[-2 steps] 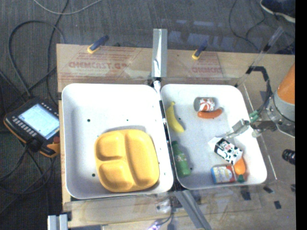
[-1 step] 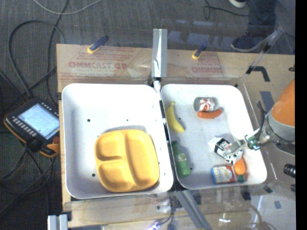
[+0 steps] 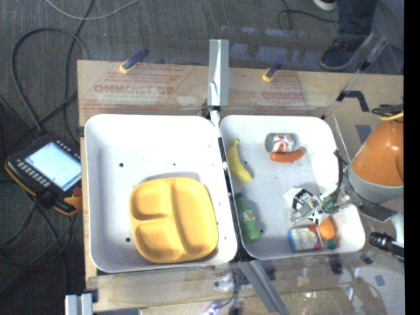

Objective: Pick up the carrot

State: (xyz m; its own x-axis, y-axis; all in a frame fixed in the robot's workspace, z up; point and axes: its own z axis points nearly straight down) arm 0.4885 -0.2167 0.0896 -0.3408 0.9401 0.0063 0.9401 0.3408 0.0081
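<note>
The carrot (image 3: 326,229) is a small orange piece with a green end, lying in the front right corner of the right bin (image 3: 262,126). It rests against a small can with a blue and orange label (image 3: 304,239). My gripper (image 3: 308,205) is low over the bin, just up and left of the carrot and close above the labelled can. The arm's orange band (image 3: 384,153) shows at the right edge. Nothing is visibly held.
The right bin also holds a banana (image 3: 237,162), a green bottle (image 3: 247,217), a red and white can (image 3: 281,142) and a red sausage (image 3: 287,155). A yellow divided tray (image 3: 174,219) lies in the left bin (image 3: 118,143).
</note>
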